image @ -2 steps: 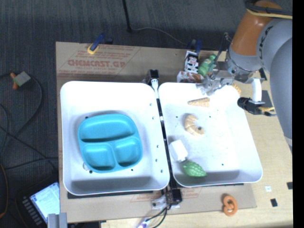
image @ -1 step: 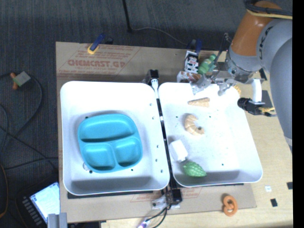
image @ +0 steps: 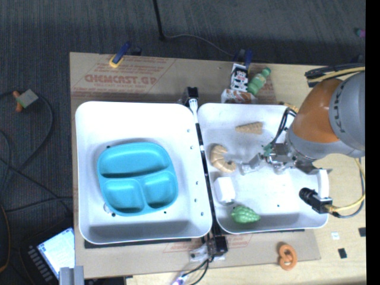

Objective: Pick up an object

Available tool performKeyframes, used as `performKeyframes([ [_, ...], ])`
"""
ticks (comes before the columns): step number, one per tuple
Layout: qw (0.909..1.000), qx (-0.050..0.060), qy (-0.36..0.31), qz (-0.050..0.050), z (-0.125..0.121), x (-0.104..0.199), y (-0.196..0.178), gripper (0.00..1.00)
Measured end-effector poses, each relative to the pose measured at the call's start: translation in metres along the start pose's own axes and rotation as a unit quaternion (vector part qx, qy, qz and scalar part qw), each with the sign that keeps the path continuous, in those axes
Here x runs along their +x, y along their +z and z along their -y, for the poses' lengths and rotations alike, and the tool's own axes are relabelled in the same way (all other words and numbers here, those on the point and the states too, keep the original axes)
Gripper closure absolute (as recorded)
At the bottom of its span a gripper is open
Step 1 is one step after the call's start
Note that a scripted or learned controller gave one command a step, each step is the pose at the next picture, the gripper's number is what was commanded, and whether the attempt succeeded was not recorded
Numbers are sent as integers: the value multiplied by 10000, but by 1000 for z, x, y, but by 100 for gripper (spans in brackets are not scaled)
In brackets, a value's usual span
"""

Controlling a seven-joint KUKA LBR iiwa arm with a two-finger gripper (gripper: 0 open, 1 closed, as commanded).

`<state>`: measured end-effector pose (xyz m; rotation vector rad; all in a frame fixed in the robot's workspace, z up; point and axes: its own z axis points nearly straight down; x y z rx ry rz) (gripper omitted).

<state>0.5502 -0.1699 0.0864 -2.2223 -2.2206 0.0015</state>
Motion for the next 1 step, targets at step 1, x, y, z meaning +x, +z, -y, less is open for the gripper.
performKeyframes([
  [1,10000,4,-4,-7,31,18,-34,0],
])
